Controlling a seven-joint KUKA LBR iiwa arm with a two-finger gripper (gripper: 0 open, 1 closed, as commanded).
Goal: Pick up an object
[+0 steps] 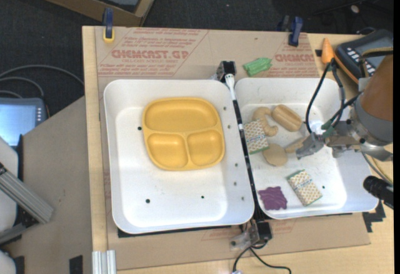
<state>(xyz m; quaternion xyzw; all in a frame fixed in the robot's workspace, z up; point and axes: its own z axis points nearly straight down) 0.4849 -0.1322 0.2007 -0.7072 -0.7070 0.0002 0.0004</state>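
The right bin [329, 169] holds several small things. A tan bun [286, 117] lies at the back, with a tan knobbly piece [262, 121] beside it. A patterned packet [255, 136] rests against the bin's left wall. A tan round disc [275, 155] lies mid-bin. A second patterned block [304, 186] and a purple lump [272, 197] sit near the front. My gripper [304, 147] hangs low over the bin, just right of the tan disc and close to it. Nothing visibly hangs from it.
The left bin [125, 160] carries a yellow divided plate [184, 132]. A green object [257, 66] lies on the board behind the right bin. Black cables [322, 88] loop down from the arm over the right bin's back half.
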